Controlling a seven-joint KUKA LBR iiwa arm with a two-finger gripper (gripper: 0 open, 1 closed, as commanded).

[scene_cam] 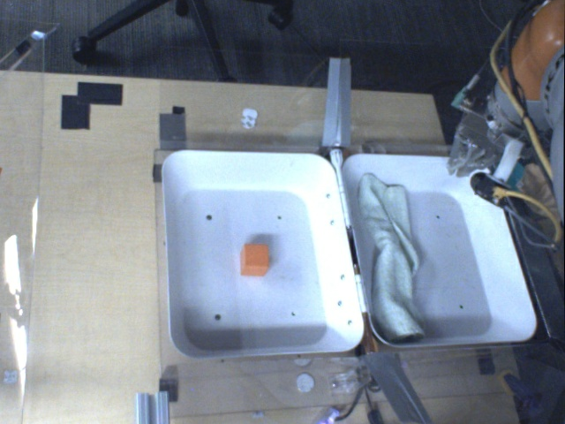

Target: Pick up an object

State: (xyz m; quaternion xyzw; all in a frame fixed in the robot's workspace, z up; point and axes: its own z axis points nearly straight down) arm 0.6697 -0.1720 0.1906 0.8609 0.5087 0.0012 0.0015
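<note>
A small orange cube (254, 260) lies near the middle of the left bin (181, 237). A crumpled grey cloth (389, 254) stretches along the left side of the right bin (494, 325), from its far edge to its near edge. My gripper (464, 159) hangs over the far right corner of the right bin, to the right of the cloth's upper end and well away from the cube. Nothing shows in its grasp.
A metal post (336, 104) stands behind the divider between the two bins. Yellow and grey cables (521, 193) loop off the wrist along the right bin's right rim. Wooden bench top (79, 263) extends to the left.
</note>
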